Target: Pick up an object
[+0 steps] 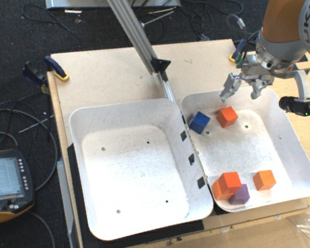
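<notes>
My gripper point(243, 89) hangs open over the far edge of the right bin point(284, 137), with nothing between its fingers. Just below it and slightly left lies a small orange cube point(227, 116). A blue cube point(199, 122) sits to the left of that, near the bin's left wall. At the bin's near end a larger orange block point(226, 184) rests against a purple cube point(240, 194), and another orange cube point(264, 180) lies to their right.
The left bin point(129, 166) lies beside the right one, with a row of dark clips along the shared divider. A slanted metal rail point(134, 30) crosses the bench's far side. A teach pendant point(3, 186) and cables lie on the floor at left.
</notes>
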Tool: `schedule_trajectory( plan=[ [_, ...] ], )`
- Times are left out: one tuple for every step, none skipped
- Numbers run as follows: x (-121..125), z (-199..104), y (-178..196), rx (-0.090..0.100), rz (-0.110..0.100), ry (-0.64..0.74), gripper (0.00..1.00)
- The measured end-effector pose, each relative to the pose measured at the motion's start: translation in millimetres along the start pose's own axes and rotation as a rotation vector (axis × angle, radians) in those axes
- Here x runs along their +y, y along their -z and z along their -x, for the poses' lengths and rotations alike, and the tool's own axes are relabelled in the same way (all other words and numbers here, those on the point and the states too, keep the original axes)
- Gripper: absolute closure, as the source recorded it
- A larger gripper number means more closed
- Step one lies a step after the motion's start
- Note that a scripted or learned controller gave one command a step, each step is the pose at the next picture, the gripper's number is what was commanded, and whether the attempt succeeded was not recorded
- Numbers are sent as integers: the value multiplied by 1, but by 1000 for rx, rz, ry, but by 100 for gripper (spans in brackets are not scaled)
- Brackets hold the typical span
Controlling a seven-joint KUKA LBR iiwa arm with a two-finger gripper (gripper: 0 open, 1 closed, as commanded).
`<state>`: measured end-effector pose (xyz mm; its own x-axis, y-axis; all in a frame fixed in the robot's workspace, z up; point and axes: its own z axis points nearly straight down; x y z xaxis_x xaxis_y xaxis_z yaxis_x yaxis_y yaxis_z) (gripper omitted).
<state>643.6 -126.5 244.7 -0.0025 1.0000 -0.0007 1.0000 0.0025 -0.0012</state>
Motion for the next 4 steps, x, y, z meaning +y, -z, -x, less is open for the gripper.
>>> schedule_trajectory(
  plan=[
    [19,0,-114,-5,22,-2,0],
    [38,-7,-17,-2,12,1,0],
    [16,22,-153,1,-7,-5,0],
    [19,21,-137,-1,3,-3,100]
  ],
)
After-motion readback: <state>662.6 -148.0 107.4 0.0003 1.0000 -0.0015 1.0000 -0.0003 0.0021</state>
